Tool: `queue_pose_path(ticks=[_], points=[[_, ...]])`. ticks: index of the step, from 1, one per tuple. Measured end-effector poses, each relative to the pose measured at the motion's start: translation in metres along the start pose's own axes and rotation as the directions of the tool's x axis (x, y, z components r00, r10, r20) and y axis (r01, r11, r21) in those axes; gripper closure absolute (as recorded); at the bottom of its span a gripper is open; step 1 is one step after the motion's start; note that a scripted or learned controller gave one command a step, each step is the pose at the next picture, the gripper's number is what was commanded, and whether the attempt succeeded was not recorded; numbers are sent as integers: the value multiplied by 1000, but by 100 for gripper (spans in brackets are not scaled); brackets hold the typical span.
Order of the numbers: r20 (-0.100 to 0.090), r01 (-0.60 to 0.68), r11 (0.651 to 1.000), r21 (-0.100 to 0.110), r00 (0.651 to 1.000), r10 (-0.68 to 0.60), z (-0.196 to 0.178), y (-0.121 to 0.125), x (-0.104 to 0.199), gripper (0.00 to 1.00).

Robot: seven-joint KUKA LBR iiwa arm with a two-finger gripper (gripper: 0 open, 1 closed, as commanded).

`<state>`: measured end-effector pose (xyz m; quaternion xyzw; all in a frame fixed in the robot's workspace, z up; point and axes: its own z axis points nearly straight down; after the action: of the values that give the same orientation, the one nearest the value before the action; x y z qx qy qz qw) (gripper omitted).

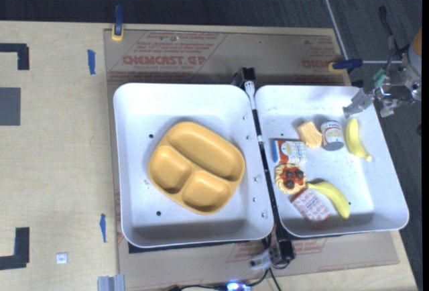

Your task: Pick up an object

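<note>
1. A wooden desk [53, 149] carries two white bins side by side.
2. The left bin [134, 108] holds a yellow tray [194, 165] with three hollows, lying flat near its middle.
3. The right bin [382, 209] holds the small things: a packet [289, 151], a red toy [289, 177], a wrapper [310, 205], a yellow block [309, 133], a can [332, 135] and two bananas.
4. The small banana [354, 138] lies near the far right wall, its long axis running roughly away from the camera; the big banana [333, 195] lies slantwise nearer the front.
5. The gripper [365, 100] hangs over the bin's far right corner, just beyond the small banana, the nearest thing to it, I judge.
6. The fingers [356, 103] are blurred; I cannot tell how wide they stand, and nothing shows between them.
</note>
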<state>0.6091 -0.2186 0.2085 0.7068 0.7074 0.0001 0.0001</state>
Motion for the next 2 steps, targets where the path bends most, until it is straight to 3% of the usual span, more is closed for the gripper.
queue_pose_path(ticks=[1,2], points=[[-8,6,1000,-5,1000,-6,111,-5,1,0],[-10,6,1000,-7,1000,-6,101,-4,3,100]])
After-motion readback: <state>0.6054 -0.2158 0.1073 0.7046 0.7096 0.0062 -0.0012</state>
